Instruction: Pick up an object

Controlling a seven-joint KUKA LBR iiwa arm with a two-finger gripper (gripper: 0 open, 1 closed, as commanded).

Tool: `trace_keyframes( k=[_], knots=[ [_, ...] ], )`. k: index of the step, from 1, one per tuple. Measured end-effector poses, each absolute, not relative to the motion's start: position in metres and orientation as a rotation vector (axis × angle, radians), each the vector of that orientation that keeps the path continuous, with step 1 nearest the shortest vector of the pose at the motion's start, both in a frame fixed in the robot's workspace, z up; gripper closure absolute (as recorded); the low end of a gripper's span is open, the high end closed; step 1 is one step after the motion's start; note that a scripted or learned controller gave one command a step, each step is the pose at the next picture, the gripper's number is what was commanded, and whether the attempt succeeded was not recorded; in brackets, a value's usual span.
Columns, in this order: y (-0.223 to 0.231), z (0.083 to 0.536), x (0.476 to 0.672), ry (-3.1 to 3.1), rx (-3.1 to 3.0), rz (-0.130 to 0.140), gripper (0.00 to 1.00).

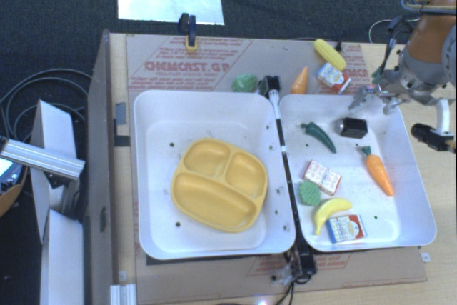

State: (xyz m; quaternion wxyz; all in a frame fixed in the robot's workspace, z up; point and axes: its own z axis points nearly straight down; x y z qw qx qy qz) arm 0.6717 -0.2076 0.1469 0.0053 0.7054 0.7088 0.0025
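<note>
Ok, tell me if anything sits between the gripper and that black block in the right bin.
Nothing visible does. The gripper hangs over the right bin's back corner, and the black block lies just in front of it, with bare white floor between them.

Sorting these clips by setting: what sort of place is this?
Probably a robotics lab bench: two white bins on cardboard hold toy food such as a carrot, cables trail on dark carpet, and an arm's gripper hangs above.

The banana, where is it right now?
In the right bin, near its front edge: the banana lies between a green block and a small carton.
</note>
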Motion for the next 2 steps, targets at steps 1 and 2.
trace_keyframes(
  k=[1,2],
  knots=[
    [-0.186,0.139,0.624,2.224,2.222,-0.002,0.0],
    [-0.128,0.099,0.641,2.214,2.227,-0.008,0.0]
  ],
)
